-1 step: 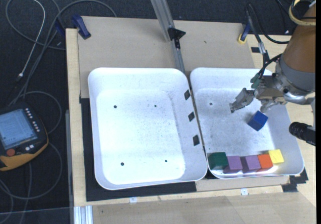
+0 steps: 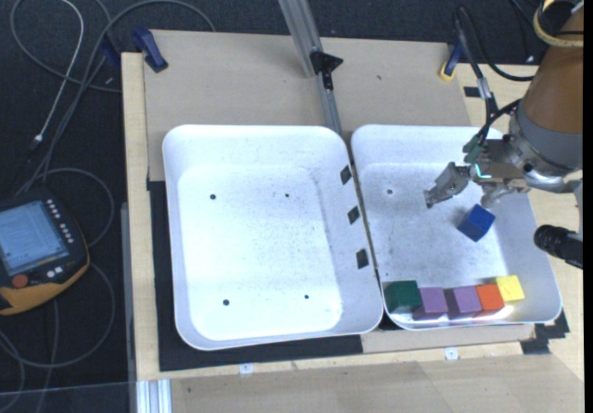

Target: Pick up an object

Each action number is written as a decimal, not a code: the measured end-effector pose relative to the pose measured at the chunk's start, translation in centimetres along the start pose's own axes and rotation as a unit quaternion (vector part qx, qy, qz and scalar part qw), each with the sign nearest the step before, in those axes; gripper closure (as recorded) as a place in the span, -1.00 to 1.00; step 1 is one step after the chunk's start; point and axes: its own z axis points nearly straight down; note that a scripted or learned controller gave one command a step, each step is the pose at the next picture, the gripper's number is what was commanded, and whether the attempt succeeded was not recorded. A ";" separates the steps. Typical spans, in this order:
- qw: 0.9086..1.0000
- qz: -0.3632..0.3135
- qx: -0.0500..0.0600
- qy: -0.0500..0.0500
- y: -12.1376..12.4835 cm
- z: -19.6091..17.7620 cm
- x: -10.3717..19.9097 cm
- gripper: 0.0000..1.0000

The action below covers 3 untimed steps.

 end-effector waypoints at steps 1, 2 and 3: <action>1.000 0.005 0.002 -0.001 -2.7 1.3 -9.9 -1.00; 1.000 -0.002 -0.003 -0.001 -2.6 -3.2 -7.2 -1.00; 1.000 -0.001 0.001 -0.001 8.7 10.3 -8.9 -1.00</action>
